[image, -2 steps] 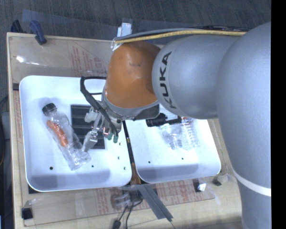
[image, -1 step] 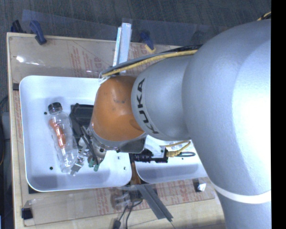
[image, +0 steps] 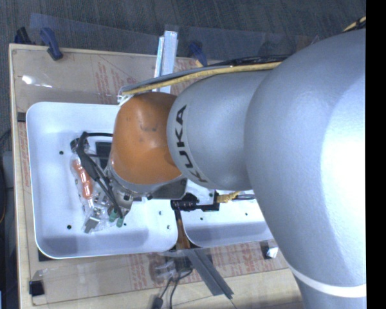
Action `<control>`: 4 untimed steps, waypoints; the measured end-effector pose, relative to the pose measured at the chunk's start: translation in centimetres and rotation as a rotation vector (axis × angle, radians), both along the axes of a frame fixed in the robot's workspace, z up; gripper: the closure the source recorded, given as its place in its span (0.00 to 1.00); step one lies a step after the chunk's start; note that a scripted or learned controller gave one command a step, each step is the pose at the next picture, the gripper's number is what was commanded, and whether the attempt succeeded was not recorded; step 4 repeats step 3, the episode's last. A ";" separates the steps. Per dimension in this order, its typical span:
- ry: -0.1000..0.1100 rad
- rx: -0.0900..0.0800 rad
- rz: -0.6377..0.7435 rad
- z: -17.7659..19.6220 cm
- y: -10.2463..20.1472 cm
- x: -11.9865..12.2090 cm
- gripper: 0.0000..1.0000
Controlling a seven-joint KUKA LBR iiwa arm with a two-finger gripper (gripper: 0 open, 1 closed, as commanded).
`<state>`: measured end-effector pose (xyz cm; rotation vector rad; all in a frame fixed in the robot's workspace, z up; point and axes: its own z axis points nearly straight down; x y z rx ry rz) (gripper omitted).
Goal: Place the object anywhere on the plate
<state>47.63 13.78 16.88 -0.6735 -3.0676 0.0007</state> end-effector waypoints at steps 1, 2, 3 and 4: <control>-0.003 -0.001 -0.061 -7.7 6.1 0.0 0.00; -0.002 0.000 -0.361 1.2 8.1 0.0 0.00; -0.001 0.001 -0.352 2.2 8.3 0.0 1.00; -0.001 0.001 -0.352 2.2 8.3 0.0 1.00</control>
